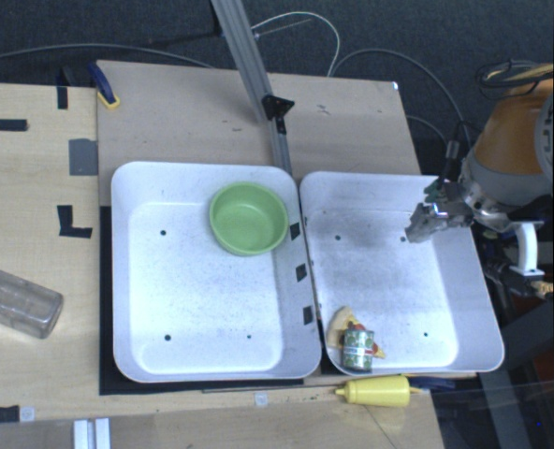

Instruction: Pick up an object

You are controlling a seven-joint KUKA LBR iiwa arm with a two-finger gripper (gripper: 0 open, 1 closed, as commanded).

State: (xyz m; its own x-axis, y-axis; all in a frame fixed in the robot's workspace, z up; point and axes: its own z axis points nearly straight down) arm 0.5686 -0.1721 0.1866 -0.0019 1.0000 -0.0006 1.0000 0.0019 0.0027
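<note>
A green bowl (248, 218) sits upright in the left bin (155, 279), near its back right corner. In the right bin (389, 279) a small green can (357, 348) lies at the front left corner with a yellowish scrap (342, 321) beside it. My gripper (421, 226) hangs over the back right part of the right bin, far from the can. Nothing shows between its fingers.
A yellow bottle (380, 391) lies on the bench just in front of the right bin. A clear plastic container (15, 299) rests on the bench at the far left. A grey pole (249, 59) rises behind the bins, and cables run across the back.
</note>
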